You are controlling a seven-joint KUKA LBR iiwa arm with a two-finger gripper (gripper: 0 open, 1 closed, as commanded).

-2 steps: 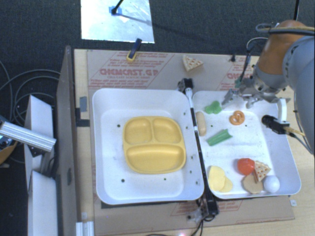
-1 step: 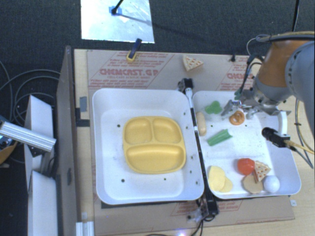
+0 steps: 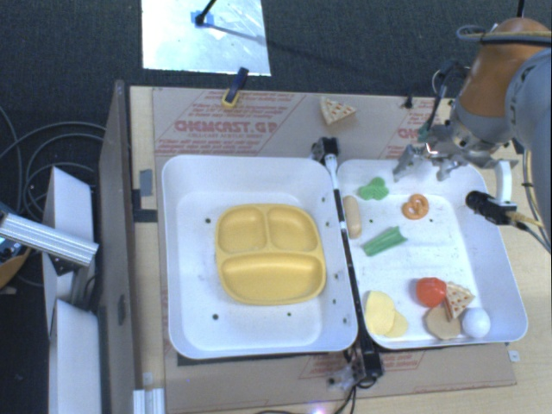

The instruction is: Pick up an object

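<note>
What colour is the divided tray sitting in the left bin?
Yellow. The divided tray shows plainly in the camera view, in the left bin.

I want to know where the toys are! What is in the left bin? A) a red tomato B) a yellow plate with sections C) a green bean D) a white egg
B, the yellow plate with sections lies in the left bin; the toy foods lie in the right bin.

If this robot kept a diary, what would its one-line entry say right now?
phase: approach | gripper: over right bin far edge, nothing seen held | nearest: pretzel, green leaf | yellow tray: left bin
</note>
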